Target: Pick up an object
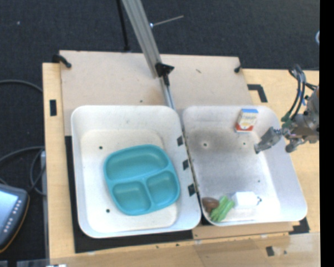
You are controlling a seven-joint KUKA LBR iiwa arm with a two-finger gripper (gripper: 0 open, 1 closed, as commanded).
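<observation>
Arm parked at the right bin's edge, nothing picked up yet

The bench (211,71) carries two white bins: the left bin (89,127) has a teal divided tray (141,178) in it, and the right bin (278,193) has a small red-and-white carton (246,119) near its far rim, plus a white block (245,198), a green piece (223,209) and a brown lump (210,203) bunched at the near edge. The jaws (279,140) hang spread apart over the right rim, gripping nothing.

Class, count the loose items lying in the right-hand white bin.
4: a small red-and-white carton near the far edge, and a brown lump, green pod-shaped piece and white block at the near edge. Others could be hidden.
</observation>
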